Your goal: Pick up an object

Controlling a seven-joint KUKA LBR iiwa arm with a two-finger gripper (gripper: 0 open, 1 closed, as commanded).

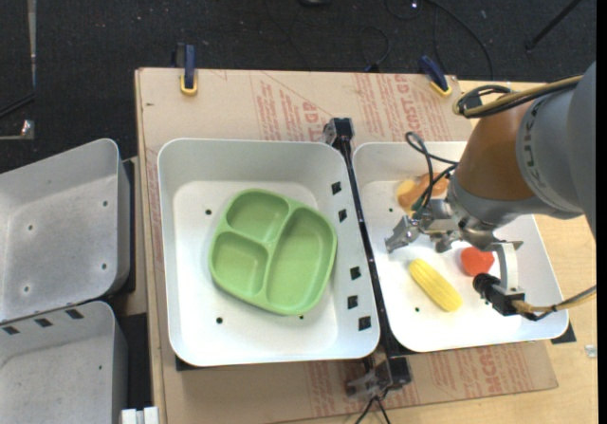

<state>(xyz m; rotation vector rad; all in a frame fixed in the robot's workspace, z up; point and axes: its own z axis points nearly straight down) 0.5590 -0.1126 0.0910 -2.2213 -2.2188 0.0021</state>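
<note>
At the far left we see two bare white trays (57, 223) of dimpled plastic lying off the bench. Next comes the brown cardboard sheet (256, 104) with red print, held at its far edge by a yellow-tipped clamp (189, 71) and a blue-and-yellow clamp (435, 74). On it sits the left bin (180, 308), shallow, smooth white plastic with rounded corners. Inside it lies a green plate (273, 251), matte plastic, a rounded oblong split into three compartments, set at a slant on the bin floor.

A black divider (358, 232) separates the two bins. In the right bin (398, 318) we find the gripper (417, 230), metallic and grey, hanging low over the floor near the bin's middle; whether it is spread or pressed together we cannot tell. Just behind it an orange, rounded object (413, 191) lies partly hidden. Near the front of the gripper lies a yellow corn cob (434, 284), a bumpy, tapered cylinder whose long axis runs diagonally, from upper left toward lower right in the picture, apart from the gripper. Beside it to the right sits a small red object (476, 260), glossy and roundish. Above these arches the arm (531, 156), grey with an orange band.
</note>
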